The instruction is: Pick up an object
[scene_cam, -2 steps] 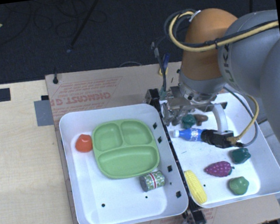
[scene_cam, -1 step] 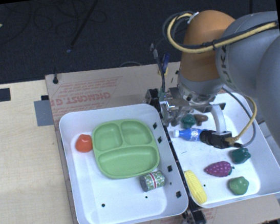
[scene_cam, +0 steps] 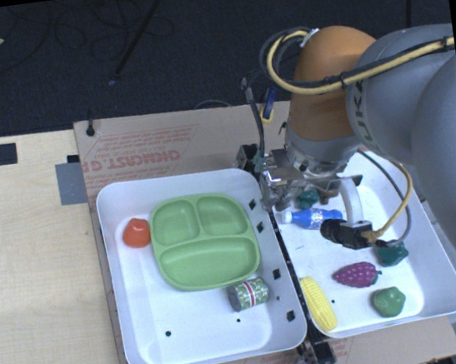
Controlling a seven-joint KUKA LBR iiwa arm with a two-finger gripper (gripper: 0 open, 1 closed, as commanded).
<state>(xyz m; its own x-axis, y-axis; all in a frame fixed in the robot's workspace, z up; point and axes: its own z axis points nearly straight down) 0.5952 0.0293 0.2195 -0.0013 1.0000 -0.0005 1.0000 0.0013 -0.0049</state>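
My two-finger gripper [scene_cam: 302, 196] hangs low over the far left part of the right-hand white bin [scene_cam: 443, 273], close to the wall it shares with the left-hand white bin [scene_cam: 125, 317], and right under it lies the thing I judge nearest to pick: a blue tube-shaped toy with a pale end [scene_cam: 309, 218]. Its long axis runs roughly left to right across the view, tilting a little down toward the right, with a small teal piece [scene_cam: 307, 200] just above it. Whether I am open or closed I cannot tell, as my wrist hides the tips, and nothing is visibly between them. Just to the right of the tube a black fitting with a yellow cable [scene_cam: 349, 231] crowds that end. Nearer the camera and well apart lie a yellow plastic corn cob [scene_cam: 318, 302] along the bin wall, a purple plastic bunch of grapes [scene_cam: 356, 275], a green plastic pepper [scene_cam: 389, 302] and a dark teal toy [scene_cam: 392, 254]. The other bin bears a green sectioned plastic plate [scene_cam: 203, 241], a small orange cup-like toy [scene_cam: 137, 233] and a little green-and-white can [scene_cam: 249, 293], all across the divider from me.
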